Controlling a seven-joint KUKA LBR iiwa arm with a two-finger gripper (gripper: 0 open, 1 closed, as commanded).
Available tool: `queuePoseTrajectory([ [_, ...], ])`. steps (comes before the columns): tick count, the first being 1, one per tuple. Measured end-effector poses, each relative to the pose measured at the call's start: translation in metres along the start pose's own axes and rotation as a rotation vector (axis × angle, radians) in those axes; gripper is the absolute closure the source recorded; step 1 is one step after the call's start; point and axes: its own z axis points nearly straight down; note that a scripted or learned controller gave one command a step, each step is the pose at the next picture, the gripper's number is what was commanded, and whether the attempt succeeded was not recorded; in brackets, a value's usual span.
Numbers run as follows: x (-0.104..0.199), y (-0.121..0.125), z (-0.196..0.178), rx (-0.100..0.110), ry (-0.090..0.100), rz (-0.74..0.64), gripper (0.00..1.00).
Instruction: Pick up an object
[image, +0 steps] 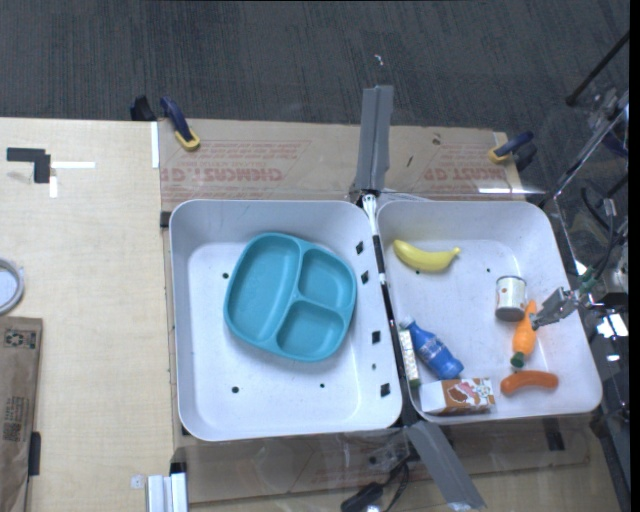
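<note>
Carrot lay in right bin, near right wall, between silver can and sausage. Gripper sat at carrot's upper end; finger state could not be told. Banana, blue bottle, carton shared bin. Teal divided plate in left bin.

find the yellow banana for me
The yellow banana lies near the top-left corner of the right white bin, above the blue bottle.

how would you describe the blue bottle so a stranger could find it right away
Look in the right bin, along its left wall. The blue bottle lies on its side there, just above the small carton. It is the only blue thing in that bin.
</note>
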Motion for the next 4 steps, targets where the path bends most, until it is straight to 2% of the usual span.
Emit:
queuePoseTrajectory([
  [1,0.024,0.034,0.101,0.001,0.001,-0.015,0.0],
  [2,0.023,0.034,0.092,0.0,0.0,-0.011,1.0],
  [3,0.042,0.031,0.118,0.001,0.001,0.09,1.0],
  [4,0.012,0.018,0.085,-0.002,-0.001,0.087,1.0],
])
